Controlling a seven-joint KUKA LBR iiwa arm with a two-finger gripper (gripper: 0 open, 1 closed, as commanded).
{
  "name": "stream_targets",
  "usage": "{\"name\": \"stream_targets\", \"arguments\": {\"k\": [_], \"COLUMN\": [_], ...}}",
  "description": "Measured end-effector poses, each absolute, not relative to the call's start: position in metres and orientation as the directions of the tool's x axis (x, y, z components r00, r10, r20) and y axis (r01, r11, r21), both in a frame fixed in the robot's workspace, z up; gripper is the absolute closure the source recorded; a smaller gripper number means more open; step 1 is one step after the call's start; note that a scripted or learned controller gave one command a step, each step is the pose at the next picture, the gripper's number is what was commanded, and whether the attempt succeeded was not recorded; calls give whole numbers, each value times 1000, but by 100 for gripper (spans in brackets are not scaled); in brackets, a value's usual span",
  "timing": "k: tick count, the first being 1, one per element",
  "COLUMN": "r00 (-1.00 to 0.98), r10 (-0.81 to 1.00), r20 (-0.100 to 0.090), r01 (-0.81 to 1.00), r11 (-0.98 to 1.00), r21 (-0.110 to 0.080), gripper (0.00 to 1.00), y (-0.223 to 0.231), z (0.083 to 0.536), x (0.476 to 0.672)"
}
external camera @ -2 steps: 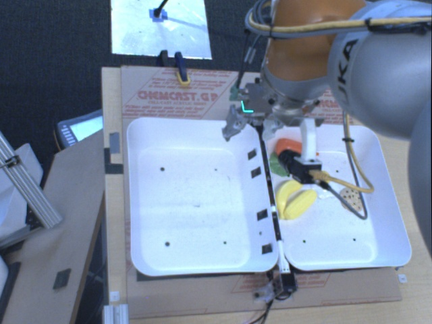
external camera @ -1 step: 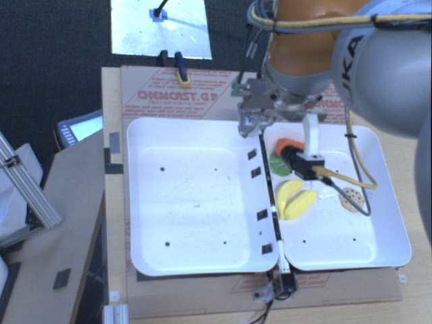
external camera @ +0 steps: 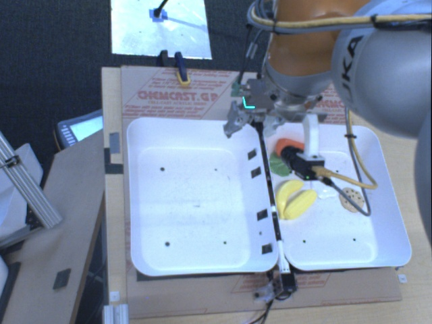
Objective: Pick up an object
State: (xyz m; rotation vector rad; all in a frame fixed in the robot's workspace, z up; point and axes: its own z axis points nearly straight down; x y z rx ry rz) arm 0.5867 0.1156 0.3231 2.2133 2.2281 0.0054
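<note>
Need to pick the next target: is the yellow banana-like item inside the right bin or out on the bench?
Inside. The yellow item lies on the floor of the right bin, near the divider between the bins, beside a green piece.

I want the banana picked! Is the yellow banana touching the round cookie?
Apart. The camera view shows bare white bin floor between the banana and the cookie in the right bin.
</note>
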Motion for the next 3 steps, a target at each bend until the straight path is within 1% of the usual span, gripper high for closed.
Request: {"name": "stream_targets", "arguments": {"k": [1, 2, 3], "r00": [-11, -11, -10], "r10": [1000, 1000, 1000], "r20": [3, 5, 2], "r01": [1000, 1000, 1000], "r11": [11, 11, 10], "r21": [6, 8, -1], "gripper": [100, 100, 100], "y": [116, 181, 238], "z": [334, 411, 376], "x": [587, 567, 553]}}
